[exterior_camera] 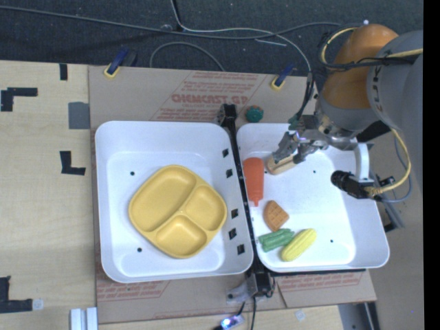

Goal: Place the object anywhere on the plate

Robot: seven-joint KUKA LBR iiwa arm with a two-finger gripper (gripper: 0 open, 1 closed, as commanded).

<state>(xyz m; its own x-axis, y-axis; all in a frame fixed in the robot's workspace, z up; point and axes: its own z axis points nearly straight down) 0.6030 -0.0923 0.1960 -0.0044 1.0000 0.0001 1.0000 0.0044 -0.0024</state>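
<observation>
The yellow divided plate (177, 210) lies in the left bin (110, 184). Over the upper left part of the right bin (357, 246), my gripper (286, 154) reaches in from the right. It is shut on a small tan, bread-coloured piece (277, 163), which pokes out from between the fingers toward the lower left. The piece is right beside the top end of an orange carrot-like toy (254, 179) and well clear of the plate.
An orange waffle-like piece (276, 216), a green toy (275, 239) and a yellow corn cob (298, 244) lie in the right bin's lower part. A small teal ball (255, 113) sits behind the bins. Black clips (236, 205) run along the divide.
</observation>
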